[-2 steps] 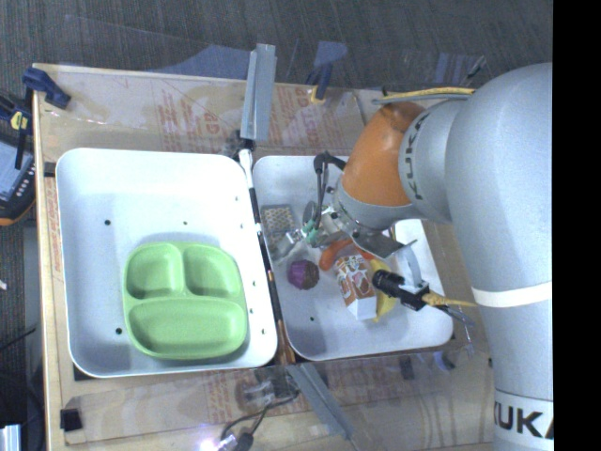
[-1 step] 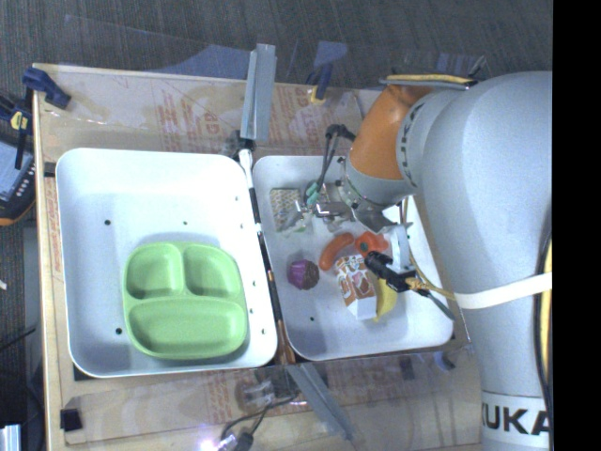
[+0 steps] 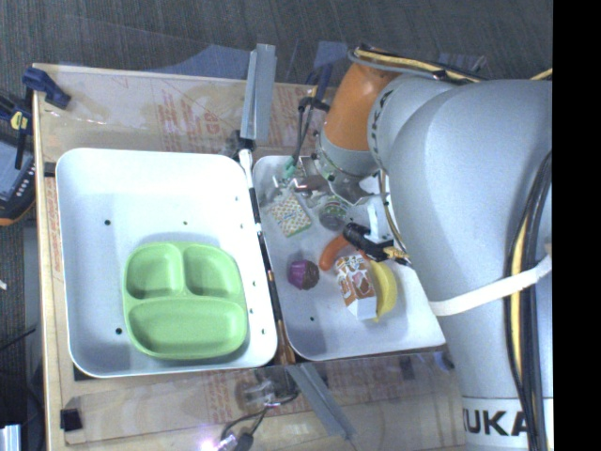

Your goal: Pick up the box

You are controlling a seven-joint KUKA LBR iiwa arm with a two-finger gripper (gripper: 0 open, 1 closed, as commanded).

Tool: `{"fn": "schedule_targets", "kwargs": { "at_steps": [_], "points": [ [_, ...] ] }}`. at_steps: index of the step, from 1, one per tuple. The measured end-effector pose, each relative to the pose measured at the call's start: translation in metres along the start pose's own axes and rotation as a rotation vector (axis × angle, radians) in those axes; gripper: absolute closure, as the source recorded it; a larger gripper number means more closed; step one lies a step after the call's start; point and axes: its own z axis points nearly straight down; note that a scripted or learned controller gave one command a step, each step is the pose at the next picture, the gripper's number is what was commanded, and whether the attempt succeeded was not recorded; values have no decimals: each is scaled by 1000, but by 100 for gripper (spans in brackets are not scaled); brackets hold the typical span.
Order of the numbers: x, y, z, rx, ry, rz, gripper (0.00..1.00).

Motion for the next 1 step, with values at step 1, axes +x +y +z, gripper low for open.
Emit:
{"fn": "schedule_targets", "kwargs": {
  "at_steps": [1],
  "points": [
    [3,1,-10,2,2,-10,100]
  ]
}}
